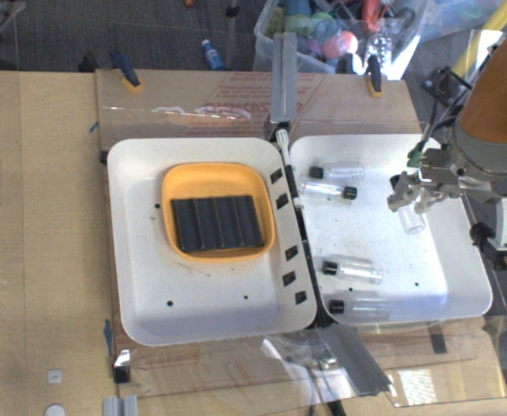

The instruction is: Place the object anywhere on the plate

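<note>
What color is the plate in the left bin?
The plate is orange-yellow, seen in the camera view.

Arm [496,102] cut off at the right edge, jaws blurred

Bench [36,189] bearing two bins [140,258]

your arm [492,102] shows an orange band over grey, black cables trailing, and a silver metal gripper [412,199].
</note>
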`<state>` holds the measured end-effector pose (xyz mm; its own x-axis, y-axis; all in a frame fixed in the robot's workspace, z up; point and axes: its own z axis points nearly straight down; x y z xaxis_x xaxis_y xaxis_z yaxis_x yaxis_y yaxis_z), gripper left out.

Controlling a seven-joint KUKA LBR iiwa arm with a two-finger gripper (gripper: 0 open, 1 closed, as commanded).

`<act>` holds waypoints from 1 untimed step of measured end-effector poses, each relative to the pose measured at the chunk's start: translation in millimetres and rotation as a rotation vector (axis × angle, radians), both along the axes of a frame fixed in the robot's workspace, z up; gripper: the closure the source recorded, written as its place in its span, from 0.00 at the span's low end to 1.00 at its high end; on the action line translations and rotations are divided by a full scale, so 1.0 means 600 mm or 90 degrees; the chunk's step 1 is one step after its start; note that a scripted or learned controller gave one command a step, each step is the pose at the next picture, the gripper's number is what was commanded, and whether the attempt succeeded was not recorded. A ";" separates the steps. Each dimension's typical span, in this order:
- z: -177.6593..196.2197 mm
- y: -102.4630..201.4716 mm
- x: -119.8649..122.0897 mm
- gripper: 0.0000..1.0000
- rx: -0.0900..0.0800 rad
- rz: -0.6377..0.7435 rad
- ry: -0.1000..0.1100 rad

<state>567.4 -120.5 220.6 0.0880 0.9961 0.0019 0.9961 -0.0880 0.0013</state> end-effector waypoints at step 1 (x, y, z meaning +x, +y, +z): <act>-0.007 0.012 0.095 1.00 -0.002 0.054 0.001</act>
<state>624.2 -113.5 216.2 0.0032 1.0000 -0.0006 1.0000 -0.0032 0.0005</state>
